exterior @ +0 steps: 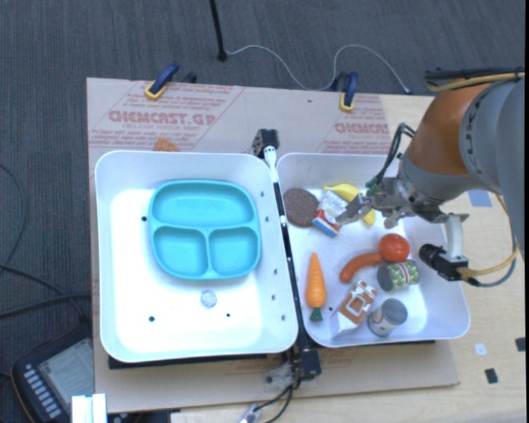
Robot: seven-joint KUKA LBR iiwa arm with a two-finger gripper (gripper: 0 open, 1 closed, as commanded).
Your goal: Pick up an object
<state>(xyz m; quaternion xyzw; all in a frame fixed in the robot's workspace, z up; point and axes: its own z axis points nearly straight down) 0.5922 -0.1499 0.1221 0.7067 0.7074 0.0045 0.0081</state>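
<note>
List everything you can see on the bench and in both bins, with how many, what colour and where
Bins: 2, white, side by side on the board.
Divided tray: 1, light blue, in the left bin.
Carrot: 1, orange, right bin near its left wall.
Brown disc: 1, dark brown, right bin, upper left.
Banana: 1, yellow, right bin, top.
Packet: 1, white, red and blue, under the pincer.
Tomato: 1, red, right bin centre.
Sausage: 1, orange-red, left of the tomato.
Cans: 2, one grey, one greenish, lower right.
Box: 1, brown and white, bottom of the right bin.
Clamps: 2, blue and yellow, board's far edge.
Pincer: 1, grey, over the packet.
</note>
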